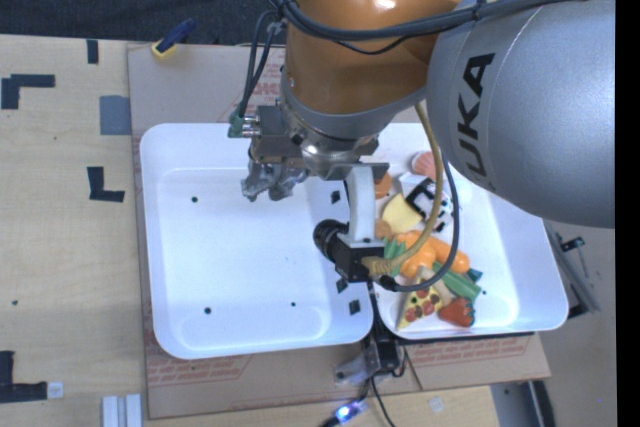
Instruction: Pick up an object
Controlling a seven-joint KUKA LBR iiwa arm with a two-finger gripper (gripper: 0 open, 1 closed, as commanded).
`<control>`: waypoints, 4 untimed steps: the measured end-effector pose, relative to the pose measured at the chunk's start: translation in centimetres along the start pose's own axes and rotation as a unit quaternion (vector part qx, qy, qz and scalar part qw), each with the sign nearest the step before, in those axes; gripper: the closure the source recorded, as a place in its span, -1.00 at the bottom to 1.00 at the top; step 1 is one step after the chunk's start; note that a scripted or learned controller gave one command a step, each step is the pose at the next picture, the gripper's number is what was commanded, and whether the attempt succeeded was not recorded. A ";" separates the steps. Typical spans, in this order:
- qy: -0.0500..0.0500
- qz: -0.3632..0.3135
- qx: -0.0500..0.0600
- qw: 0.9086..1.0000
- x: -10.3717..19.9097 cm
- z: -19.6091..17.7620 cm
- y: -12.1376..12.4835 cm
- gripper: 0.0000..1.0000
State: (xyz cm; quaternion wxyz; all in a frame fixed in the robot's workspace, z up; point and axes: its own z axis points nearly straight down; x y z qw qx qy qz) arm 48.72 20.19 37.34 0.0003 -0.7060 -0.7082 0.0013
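Observation:
My gripper (270, 183) hangs over the upper middle of the left bin (160, 245), low above its bare white floor, and I see nothing held in it. The big orange wrist band and grey arm cover much of the right bin (525, 280). A pile of toy food lies in that right bin: a yellow block (400, 212), an orange carrot-like piece (440, 261), a green piece (462, 284), a red piece (456, 314), a pizza slice (421, 303) and a pink piece (424, 162). The pile sits to the right of the gripper.
Both bins rest on a cardboard sheet (190, 85) on the wooden bench. A blue and yellow item (172, 37) lies at the cardboard's far left corner. The arm's body hides the right bin's upper part.

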 end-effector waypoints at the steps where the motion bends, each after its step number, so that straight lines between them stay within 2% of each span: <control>1: 0.000 0.000 0.000 1.000 1.9 -0.8 -0.4 1.00; 2: 0.005 -0.001 -0.009 1.000 3.2 -17.1 -0.4 1.00; 3: -0.001 0.004 0.001 1.000 -4.4 -12.8 -0.4 1.00; 4: 0.000 0.002 -0.002 1.000 -8.2 -15.5 3.7 1.00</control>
